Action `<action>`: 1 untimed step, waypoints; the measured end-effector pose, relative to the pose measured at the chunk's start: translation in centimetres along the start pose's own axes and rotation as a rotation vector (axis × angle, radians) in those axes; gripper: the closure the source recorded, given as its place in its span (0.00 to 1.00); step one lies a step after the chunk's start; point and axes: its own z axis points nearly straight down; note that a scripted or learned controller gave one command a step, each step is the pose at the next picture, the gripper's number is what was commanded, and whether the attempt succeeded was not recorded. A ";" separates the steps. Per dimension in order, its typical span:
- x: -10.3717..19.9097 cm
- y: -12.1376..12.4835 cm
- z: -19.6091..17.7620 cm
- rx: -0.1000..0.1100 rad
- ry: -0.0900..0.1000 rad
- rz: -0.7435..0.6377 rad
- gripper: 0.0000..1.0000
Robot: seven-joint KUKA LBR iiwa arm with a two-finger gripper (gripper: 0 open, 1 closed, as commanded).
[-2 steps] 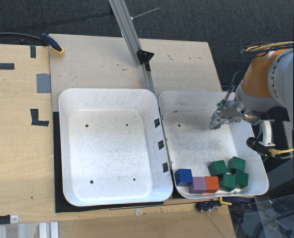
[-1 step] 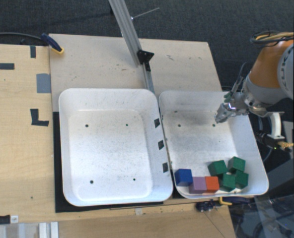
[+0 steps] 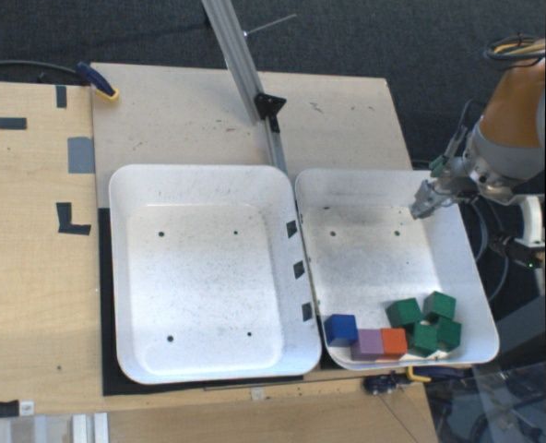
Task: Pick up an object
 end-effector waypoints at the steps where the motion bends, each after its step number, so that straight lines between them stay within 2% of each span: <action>1: 0.0 0.0 -0.6 0.003 0.001 0.000 1.00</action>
